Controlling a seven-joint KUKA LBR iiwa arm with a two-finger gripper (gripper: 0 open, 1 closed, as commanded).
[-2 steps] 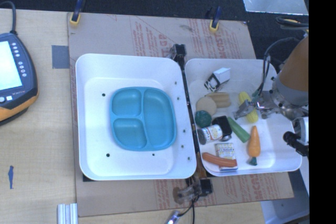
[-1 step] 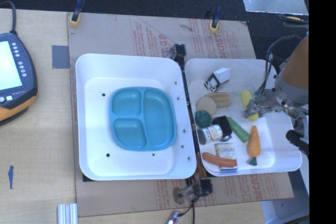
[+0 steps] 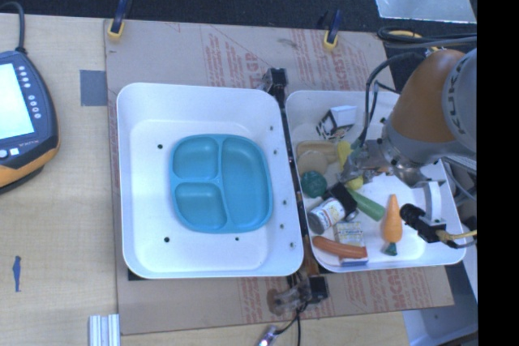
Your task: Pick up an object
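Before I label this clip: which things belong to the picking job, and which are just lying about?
Job:
end effector
carrot
hot dog
small can
right bin

Lying about:
blue divided plate
left bin
teach pendant
clamps

Robot lab: teach pendant [image 3: 23,121], clamped bench [image 3: 65,255], two bins [image 3: 146,255].
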